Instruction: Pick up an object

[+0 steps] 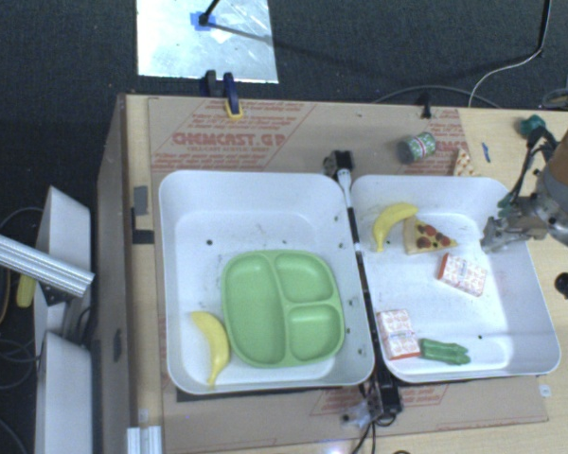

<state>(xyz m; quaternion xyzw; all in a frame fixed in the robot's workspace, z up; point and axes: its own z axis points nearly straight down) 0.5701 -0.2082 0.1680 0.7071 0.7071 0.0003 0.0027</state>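
Hovering at the right bin's (525, 282) far edge, tool (500, 235) carrying nothing visible, jaw state impossible to tell. Lying nearest, just beside it: pizza slice (426, 237) and red-patterned packet (462, 274). Picking not yet begun.

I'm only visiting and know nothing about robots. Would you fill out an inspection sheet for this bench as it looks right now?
Surface: bench bearing left bin and right bin, side by side.
Job's things: left bin holds green divided plate and banana; right bin holds second banana, pizza slice, two small boxes, green pod.
Clutter: small can behind the bins.
Grippers: tool at right bin's right edge.
Cables: cable across the floor.
Surroundings: dark carpet, shiny sheet.
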